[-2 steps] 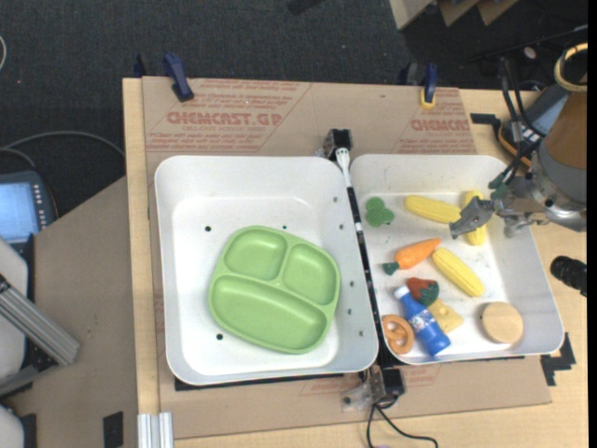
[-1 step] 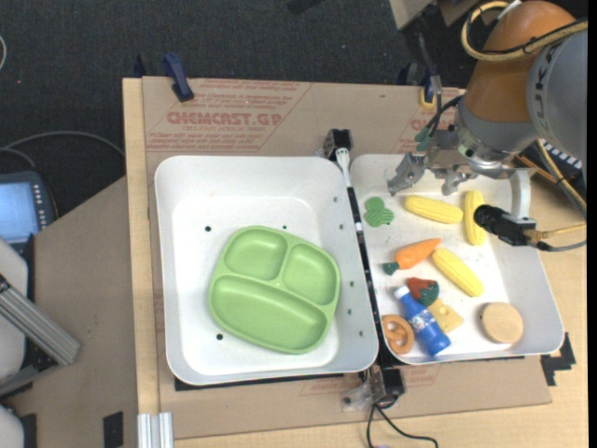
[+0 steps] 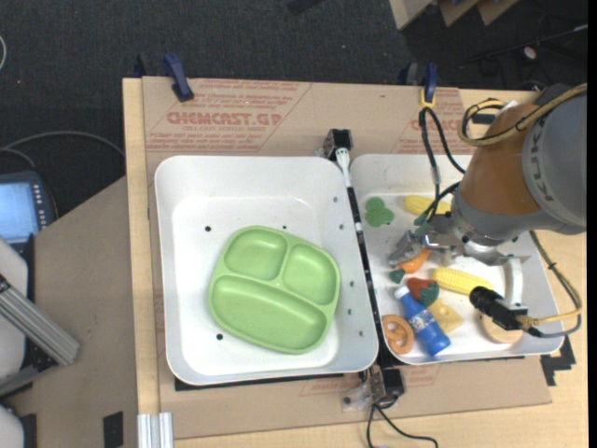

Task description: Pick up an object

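Note:
My gripper (image 3: 411, 247) reaches down into the right bin (image 3: 392, 171), over its left middle part. Just below it lies a small orange piece (image 3: 414, 265), and a red and green toy (image 3: 425, 292) is a little nearer. A yellow corn cob (image 3: 461, 279) lies to the gripper's right. A green flat toy (image 3: 378, 213) and a yellow piece (image 3: 417, 203) lie at the bin's far side. A blue bottle (image 3: 424, 324), a brown pretzel (image 3: 396, 333), a yellow block (image 3: 449, 318) and a tan round thing (image 3: 504, 333) sit along the near edge.
The left bin (image 3: 182, 250) holds a green divided plate (image 3: 273, 289) in its middle. The grey and orange arm (image 3: 522, 175) covers the right bin's far right part. Blue clamps (image 3: 177, 76) hold the cardboard bench top at the back.

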Controlling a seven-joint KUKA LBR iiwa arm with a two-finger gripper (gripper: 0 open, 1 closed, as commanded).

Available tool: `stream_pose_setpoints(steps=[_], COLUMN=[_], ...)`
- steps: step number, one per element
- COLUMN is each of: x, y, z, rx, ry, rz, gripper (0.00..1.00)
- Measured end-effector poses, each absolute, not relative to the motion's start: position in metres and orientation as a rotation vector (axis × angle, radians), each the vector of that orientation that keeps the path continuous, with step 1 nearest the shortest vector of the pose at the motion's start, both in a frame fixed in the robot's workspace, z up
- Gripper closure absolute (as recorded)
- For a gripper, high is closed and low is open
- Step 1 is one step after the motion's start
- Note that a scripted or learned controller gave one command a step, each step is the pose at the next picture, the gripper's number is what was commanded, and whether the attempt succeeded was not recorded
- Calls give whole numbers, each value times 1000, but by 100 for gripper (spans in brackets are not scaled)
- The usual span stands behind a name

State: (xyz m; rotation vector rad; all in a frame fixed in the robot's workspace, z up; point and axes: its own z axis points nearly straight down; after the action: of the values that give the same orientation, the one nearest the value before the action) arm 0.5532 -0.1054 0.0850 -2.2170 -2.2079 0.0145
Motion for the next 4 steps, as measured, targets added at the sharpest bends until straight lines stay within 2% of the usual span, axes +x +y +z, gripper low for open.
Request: stream_pose_setpoints(steps=[1,2,3,4], x=[590,540,606,536], y=[-104,-95,-109,-105], z=[84,84,85,84], rx=[-2223,-2218,-2223,-2219], ry=[-2225,-2215,-2228,-2214], rz=[-3,5,-5,6], gripper=[0,0,0,0])
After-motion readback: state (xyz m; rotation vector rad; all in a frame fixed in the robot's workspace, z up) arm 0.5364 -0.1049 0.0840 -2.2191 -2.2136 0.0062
